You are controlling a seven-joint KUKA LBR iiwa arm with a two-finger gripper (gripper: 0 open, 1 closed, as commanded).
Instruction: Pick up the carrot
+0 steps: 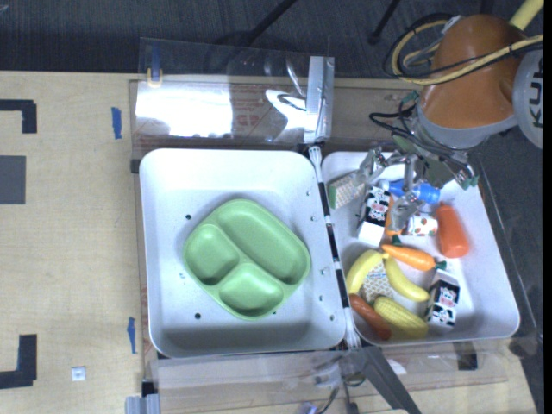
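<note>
Because the arm reaches in from the right and drops its wrist nearly straight down over the right bin [504, 313], the claw [405, 201] hangs in the bin's upper half, buried in a tangle of metal linkage and blue fittings; whether it is spread or closed I cannot tell. Nothing can be made out inside it, so I judge the carrot is not yet gripped. Just below the claw lies the carrot [409, 256], a slim orange spindle tilted slightly, its thick end toward the bin's middle and its tip pointing right. It rests across the top of the bananas [388, 276], which probably props it up and makes it easier to reach than things lying flat on the floor. A small black-and-white carton [378, 205] sits close beside the claw on its left, and could be nudged on a descent. To the right lies a stubby orange-red piece [452, 231], close in colour to the carrot and easy to mistake for it. Lower still sit a yellow corn cob [399, 315] and another carton [444, 303]. Across the divider, the left bin [164, 188] holds only a green sectioned plate [247, 257], well apart from the work.
</note>
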